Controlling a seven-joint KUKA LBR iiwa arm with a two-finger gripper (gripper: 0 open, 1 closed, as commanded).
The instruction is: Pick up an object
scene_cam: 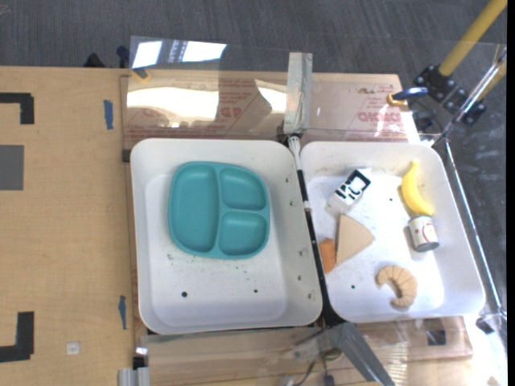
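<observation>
Fingers: state I could not tell. Nothing lifted yet; banana (415, 190), croissant (397, 284) and can (422, 233) lay in right bin (460, 284).

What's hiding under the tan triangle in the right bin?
An orange thing pokes out from under the triangle at its left edge, by the bin wall. The triangle covers the rest, so its full shape can't be seen.

In the right bin (459, 292) we saw a banana (414, 190), croissant (398, 284), small can (423, 233), tan wedge (352, 238) and a black-and-white box (351, 189).
</observation>
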